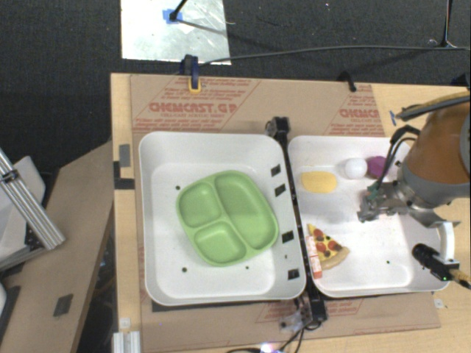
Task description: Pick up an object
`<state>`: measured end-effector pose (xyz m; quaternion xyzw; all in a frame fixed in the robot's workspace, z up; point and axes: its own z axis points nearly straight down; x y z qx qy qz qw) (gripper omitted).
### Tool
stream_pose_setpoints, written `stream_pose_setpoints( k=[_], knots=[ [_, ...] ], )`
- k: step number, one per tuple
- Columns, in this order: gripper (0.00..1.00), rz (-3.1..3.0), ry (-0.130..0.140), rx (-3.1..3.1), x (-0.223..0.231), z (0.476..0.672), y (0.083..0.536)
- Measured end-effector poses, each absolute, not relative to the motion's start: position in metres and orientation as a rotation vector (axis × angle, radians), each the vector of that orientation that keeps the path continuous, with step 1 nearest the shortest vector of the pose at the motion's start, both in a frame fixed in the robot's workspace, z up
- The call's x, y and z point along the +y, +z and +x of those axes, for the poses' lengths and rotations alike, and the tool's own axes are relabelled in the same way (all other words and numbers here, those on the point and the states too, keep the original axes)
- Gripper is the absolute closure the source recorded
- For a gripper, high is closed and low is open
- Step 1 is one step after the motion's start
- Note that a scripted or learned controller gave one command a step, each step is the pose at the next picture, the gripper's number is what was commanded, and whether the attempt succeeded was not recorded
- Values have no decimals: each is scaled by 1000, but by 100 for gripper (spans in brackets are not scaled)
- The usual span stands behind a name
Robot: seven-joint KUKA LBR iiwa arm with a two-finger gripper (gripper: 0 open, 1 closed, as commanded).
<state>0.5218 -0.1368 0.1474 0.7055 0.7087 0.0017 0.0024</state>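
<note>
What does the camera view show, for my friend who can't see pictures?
A grey robot arm's gripper hangs over the right white bin, which holds a toy pizza slice, a yellow piece, a white ball and something purple. The left white bin holds a green divided plate.

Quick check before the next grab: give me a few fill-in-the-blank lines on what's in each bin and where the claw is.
1. The green tray lies in the ____ bin.
2. The pizza slice lies in the right bin, near its ____ edge.
3. The yellow piece lies just left of a ____ ball.
4. The claw hangs over the ____ bin.

Missing words: left; left; white; right
</note>
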Motion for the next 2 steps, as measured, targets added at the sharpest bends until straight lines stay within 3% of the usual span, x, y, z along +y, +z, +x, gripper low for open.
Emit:
stream_pose_setpoints(
  k=[2],
  knots=[
    [100, 2212, 6, 2223, -141, 533, 249]
  ],
)
